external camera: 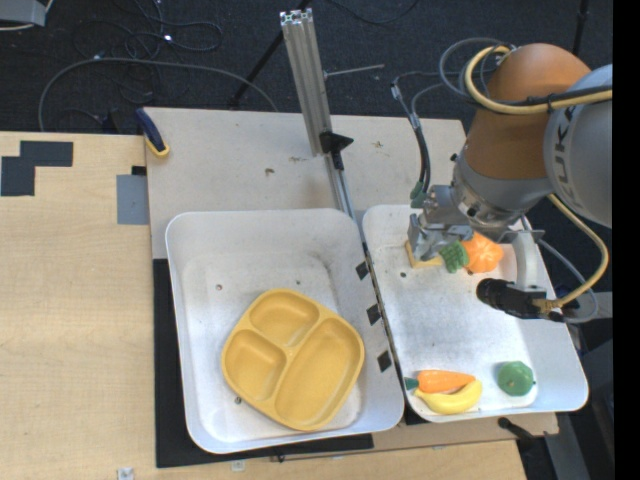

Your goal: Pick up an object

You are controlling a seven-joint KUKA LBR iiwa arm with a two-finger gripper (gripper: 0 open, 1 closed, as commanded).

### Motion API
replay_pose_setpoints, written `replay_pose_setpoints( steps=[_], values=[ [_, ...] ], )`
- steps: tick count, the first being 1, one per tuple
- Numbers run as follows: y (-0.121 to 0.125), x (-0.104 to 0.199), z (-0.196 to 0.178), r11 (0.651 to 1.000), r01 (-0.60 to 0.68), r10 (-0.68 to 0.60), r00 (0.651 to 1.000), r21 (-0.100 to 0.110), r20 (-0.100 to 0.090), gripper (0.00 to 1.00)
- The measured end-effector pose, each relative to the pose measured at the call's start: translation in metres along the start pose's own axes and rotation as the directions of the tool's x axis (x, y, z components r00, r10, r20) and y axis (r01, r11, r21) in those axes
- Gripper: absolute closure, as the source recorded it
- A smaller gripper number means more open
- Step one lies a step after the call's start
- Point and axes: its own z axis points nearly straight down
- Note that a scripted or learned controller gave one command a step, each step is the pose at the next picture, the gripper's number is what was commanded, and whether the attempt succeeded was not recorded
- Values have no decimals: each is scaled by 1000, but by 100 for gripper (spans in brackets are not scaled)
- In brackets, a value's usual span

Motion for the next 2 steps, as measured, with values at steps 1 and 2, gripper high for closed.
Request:
replay_pose_setpoints(
  steps=[1,2],
  values=[
    [-2,50,-3,1000,0,0,1000,-1,0,100],
    [1,106,10,1000,0,0,1000,0,1,100]
  ],
)
